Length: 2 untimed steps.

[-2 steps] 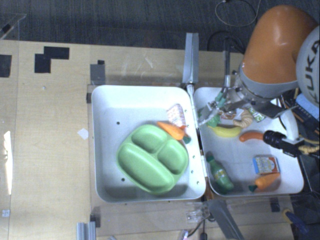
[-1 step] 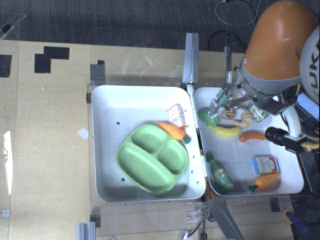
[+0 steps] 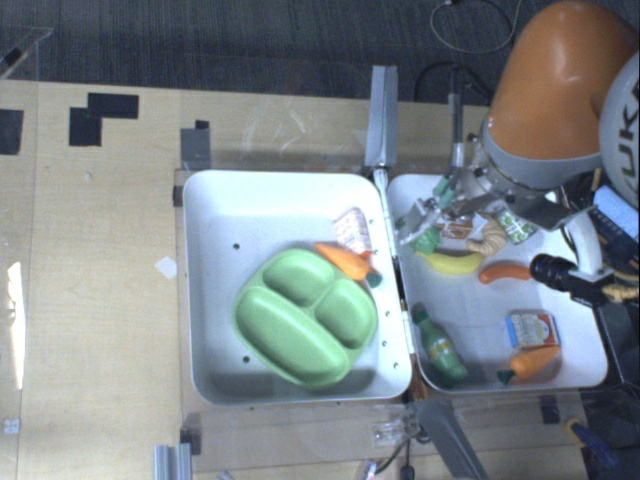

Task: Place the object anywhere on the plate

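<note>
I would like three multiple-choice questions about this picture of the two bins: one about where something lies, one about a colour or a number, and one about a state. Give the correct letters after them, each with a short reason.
1. Where is the green plate?
A. in the left bin
B. in the right bin
C. on the bench outside the bins

2. How many compartments does the plate have?
A. one
B. three
C. five

3. How does the carrot in the left bin lie?
A. in the middle of a compartment
B. at the plate's upper rim, beside a small packet
C. outside both bins

Answers: 1 A, the plate fills much of the left bin. 2 B, ridges split it into three hollows. 3 B, the carrot rests at the rim, with the packet just above it.
</note>
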{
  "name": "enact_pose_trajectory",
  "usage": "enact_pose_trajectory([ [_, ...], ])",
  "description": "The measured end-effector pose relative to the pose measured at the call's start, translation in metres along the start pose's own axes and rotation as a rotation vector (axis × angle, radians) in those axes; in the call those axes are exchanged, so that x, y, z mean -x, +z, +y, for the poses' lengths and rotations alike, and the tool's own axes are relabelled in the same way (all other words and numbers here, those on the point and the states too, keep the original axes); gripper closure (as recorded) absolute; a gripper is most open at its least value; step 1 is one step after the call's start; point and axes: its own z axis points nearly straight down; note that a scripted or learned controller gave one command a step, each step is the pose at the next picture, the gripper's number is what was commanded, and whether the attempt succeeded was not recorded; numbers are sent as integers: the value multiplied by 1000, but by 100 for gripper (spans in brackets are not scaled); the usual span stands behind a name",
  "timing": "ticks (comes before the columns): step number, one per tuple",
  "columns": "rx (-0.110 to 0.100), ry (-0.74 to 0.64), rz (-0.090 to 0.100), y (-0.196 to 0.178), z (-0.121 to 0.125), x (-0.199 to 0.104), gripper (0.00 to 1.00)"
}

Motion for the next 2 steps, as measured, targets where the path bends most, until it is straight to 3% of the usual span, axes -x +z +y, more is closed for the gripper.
enact_pose_trajectory([
  [1,6,-7,-2,-11,2,0,100],
  [2,-21,44,8,46,-34,-32,100],
])
